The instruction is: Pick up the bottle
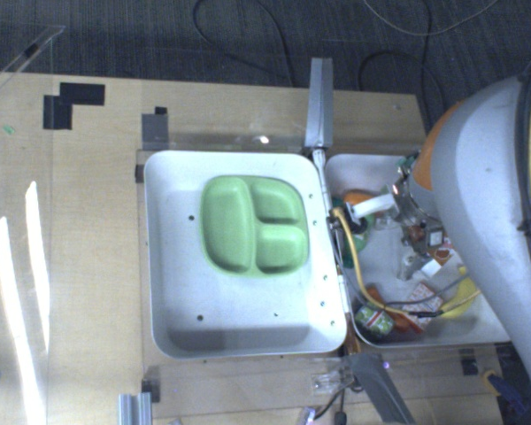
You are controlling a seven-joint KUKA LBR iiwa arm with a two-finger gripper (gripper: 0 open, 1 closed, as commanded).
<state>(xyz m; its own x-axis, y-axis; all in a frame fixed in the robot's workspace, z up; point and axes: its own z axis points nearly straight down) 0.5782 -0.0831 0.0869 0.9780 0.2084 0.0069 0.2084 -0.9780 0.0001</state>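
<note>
A small white bottle with an orange end lies on its side at the upper left of the right bin. My gripper hangs low over the middle of that bin, just right of the bottle, below the grey arm with its orange band. Its metal wrist parts and cables hide the tips. I see nothing clearly held in it.
The left bin holds a green divided tray. In the right bin a yellow curved piece runs along the left wall. A green and red packet and a yellow item lie near the front edge. The arm's bulk covers the bin's right side.
</note>
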